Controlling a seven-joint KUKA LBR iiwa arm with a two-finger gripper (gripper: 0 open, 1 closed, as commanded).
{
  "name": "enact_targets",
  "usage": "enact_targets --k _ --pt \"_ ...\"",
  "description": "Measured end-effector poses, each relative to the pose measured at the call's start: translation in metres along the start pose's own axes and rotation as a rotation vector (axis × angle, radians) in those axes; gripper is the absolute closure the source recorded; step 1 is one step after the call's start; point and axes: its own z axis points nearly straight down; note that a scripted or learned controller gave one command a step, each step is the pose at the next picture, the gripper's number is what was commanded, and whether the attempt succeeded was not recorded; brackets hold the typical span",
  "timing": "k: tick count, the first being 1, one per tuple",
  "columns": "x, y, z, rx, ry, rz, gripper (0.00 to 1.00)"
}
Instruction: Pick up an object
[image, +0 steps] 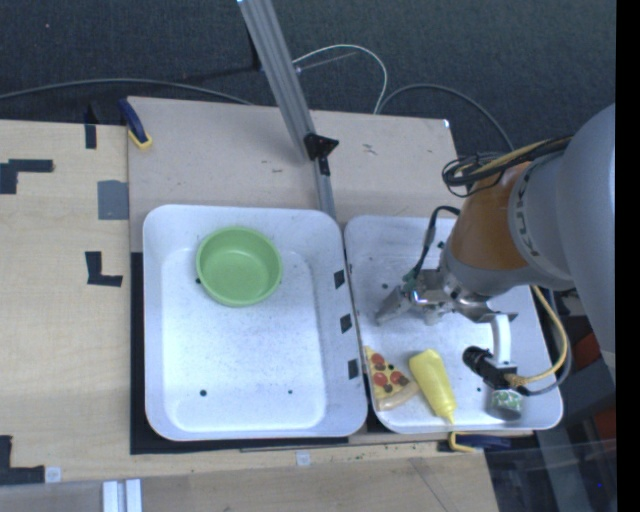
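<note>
My gripper (398, 300) hangs low over the middle of the right bin (385, 240), pointing toward its left side, with nothing visibly held. In front of it lie a toy pizza slice (385, 376) and a yellow squeeze bottle (433, 382), both near the bin's front edge. A small green and grey object (507, 401) sits in the front right corner. A green bowl (238, 265) stands upright in the back of the left bin (250, 390).
The grey arm with its orange band (485, 225) covers the right bin's back right part. A black fitting (480, 362) and cables hang beside the wrist. A metal pole (290, 85) slants over the bench behind the bins.
</note>
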Motion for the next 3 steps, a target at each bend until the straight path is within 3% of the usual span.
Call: enact_targets --k 1,3 --pt "0.001 0.000 -0.011 0.001 0.002 -0.002 1.00" --pt "0.002 -0.007 -0.111 -0.004 0.001 0.000 1.00"
